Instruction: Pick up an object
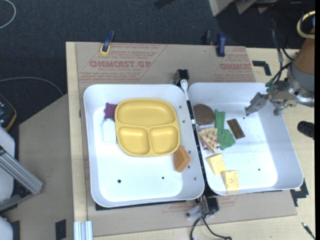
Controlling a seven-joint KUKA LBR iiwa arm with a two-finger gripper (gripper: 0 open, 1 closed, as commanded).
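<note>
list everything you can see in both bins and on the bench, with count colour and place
white bins: 2, white, side by side on the bench
divided plate: 1, yellow, left bin
bottle: 1, white with purple cap, left of the plate
toy bread piece: 1, tan, left bin by the plate's lower right
round patty: 1, brown, right bin, upper left
green piece: 1, green, right bin
brown bar: 1, dark brown, right of the green piece
waffle piece: 1, tan and red, right bin's left side
cheese pieces: 2, yellow, right bin, lower left
clamps: 2, blue, bench's far edge
end effector: 1, grey, over the right bin's upper right
</note>
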